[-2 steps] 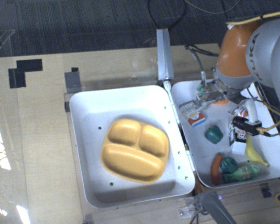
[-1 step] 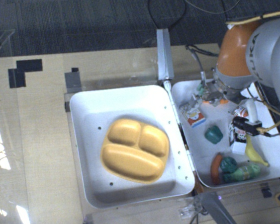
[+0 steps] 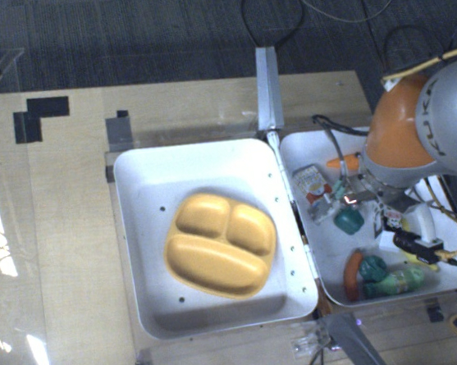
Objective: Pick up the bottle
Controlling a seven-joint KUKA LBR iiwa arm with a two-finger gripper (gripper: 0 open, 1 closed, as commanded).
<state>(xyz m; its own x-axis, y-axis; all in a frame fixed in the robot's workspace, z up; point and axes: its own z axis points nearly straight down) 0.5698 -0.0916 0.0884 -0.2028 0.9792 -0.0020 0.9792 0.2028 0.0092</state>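
Hand (image 3: 354,197): was seen low in right bin (image 3: 334,284), over teal object (image 3: 349,220); grip state couldn't be told.
Bottle (image 3: 396,281): was laid green at bin's front edge.
Left bin (image 3: 138,255): yellow bread-shaped item (image 3: 219,243) was held inside.

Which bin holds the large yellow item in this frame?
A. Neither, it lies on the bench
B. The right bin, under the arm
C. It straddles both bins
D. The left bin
D: the yellow item lies wholly inside the left bin, apart from the divider, while the arm hangs over the right bin among small clutter.
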